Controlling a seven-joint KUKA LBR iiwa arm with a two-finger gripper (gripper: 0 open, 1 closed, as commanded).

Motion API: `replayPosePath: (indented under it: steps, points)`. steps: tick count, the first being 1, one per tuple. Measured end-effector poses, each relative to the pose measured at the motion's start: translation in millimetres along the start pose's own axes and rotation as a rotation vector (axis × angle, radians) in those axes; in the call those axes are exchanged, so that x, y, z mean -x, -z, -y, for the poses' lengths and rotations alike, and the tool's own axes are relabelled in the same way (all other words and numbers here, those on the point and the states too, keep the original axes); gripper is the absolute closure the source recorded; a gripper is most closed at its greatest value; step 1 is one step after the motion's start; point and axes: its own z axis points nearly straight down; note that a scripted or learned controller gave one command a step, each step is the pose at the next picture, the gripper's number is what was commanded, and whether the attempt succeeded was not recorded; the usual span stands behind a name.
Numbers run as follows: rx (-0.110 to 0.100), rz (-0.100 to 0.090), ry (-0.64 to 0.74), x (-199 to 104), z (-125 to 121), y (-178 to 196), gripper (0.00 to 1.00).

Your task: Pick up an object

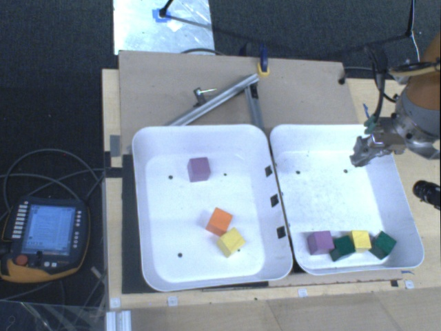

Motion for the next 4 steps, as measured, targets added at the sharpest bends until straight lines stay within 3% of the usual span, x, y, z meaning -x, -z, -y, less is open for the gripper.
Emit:
replayPosePath:
  steps: [4]
  points:
    - [-0.001, -0.001, 0.000, -215, 25, -9, 1.00]
